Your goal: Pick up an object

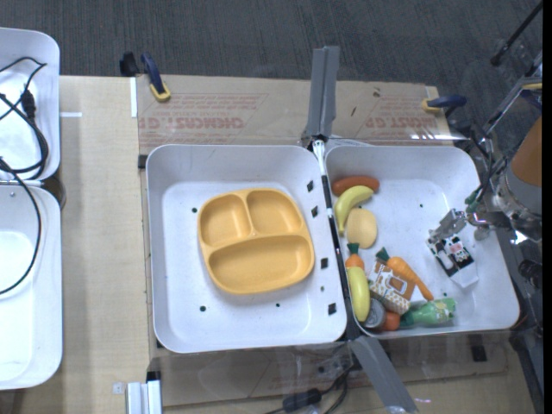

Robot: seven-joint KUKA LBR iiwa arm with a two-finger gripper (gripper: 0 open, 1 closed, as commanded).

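Observation:
The right bin (414, 179) holds a heap of toy food along its left wall: a brown sausage (355, 183), a yellow banana (352, 203), a pale yellow fruit (362, 228), a second yellow piece (357, 290), an orange carrot (405, 274), a small printed box (390, 288) and a green item (429, 311). My gripper (450, 241) hangs low over the bin's right side, above bare white floor. It is well apart from the heap, with the carrot the nearest piece to its left. I see nothing in it.
A yellow divided plate (256, 240) lies in the left bin (172, 231). A grey divider post (323, 93) rises between the bins at the back. Blue clamps (153, 74) hold the cardboard sheet. The arm enters along the right edge.

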